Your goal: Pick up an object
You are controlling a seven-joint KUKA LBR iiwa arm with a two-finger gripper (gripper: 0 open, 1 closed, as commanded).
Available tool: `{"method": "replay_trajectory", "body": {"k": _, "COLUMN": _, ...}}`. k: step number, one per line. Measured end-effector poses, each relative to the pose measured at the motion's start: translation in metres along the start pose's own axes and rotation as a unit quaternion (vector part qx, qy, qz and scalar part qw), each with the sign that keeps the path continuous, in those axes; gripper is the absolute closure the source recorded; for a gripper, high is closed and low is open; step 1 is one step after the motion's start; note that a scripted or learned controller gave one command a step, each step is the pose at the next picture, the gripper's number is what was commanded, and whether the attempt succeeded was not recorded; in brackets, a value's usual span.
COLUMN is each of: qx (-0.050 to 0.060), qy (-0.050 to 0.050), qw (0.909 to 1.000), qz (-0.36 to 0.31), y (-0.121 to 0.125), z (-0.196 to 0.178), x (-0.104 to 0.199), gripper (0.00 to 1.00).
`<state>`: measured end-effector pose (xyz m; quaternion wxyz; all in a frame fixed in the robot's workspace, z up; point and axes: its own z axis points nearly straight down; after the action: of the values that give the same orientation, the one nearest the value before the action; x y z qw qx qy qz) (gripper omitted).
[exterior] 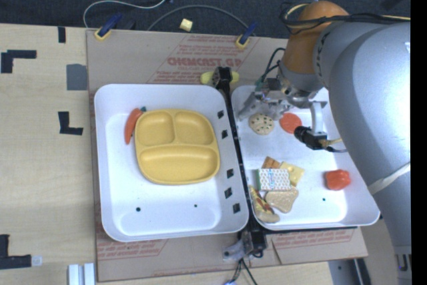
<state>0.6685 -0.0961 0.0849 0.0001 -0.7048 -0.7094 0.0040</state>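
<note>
The cookie [261,123] lay in the right bin [353,210], near its back left corner and just below the gripper [272,102]. Taking that cookie as the landmark: a flat red-orange disc [289,122] sat just beside it on the right, a red tomato-like piece [337,179] lay well apart toward the front right, and a heap of crackers and small packets [275,187] lay toward the front. To the left of the cookie, across the divider, the left bin [110,163] held a yellow sectioned plate [177,145] with a small orange carrot [132,123] touching its left rim.

The step in hand looked like the approach: the gripper hung over the cookie and nothing was seen between its tips. Whether the claw was spread or pressed together could not be told, since the metal parts blurred against the white bin. The next move would likely call for a straight descent centred on the cookie, keeping off the red disc beside it.

The arm [373,97] reached in from the right, its wrist bent down over the cookie, with the orange band [308,37] above it.
</note>
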Motion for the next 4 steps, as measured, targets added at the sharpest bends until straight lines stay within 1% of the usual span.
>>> {"method": "replay_trajectory", "body": {"k": 1, "qx": -0.002, "qy": 0.002, "qw": 1.0000, "qz": 0.003, "y": -0.001, "z": 0.001, "x": -0.008, "gripper": 0.00}}
{"method": "replay_trajectory", "body": {"k": 2, "qx": -0.003, "qy": 0.002, "qw": 1.0000, "qz": 0.003, "y": -0.001, "z": 0.001, "x": -0.017, "gripper": 0.00}}
{"method": "replay_trajectory", "body": {"k": 3, "qx": -0.003, "qy": 0.002, "qw": 1.0000, "qz": 0.003, "y": 0.000, "z": 0.001, "x": -0.004, "gripper": 0.00}}
{"method": "replay_trajectory", "body": {"k": 4, "qx": -0.002, "qy": 0.001, "qw": 1.0000, "qz": 0.003, "y": -0.001, "z": 0.001, "x": -0.014, "gripper": 0.00}}
